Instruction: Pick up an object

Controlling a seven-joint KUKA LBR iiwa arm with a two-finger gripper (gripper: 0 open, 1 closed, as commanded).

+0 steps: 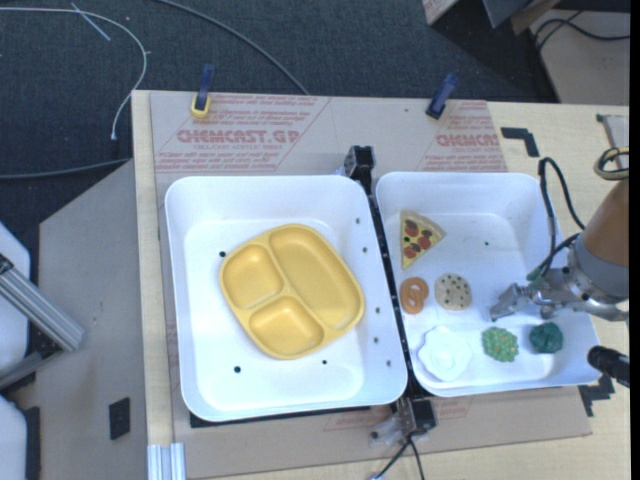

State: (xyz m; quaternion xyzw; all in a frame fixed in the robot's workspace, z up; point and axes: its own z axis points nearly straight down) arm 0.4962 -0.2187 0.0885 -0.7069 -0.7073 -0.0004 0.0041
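The right bin (470, 190) holds several small toy foods: a pizza slice (418, 236), a brown ring-shaped pretzel (414, 293), a speckled cookie (453, 291), a white fried egg (444, 354), a light green leafy piece (500, 344) and a dark green piece (546, 338). My gripper (516, 302) hangs over the right part of this bin, just above the light green piece and right of the cookie. I see nothing held in it.
The left bin (200, 218) carries a yellow divided plate (290, 290). A black clamp (358, 160) sits between the bins at the back. A black cable (552, 208) runs along the arm over the right bin's far corner.
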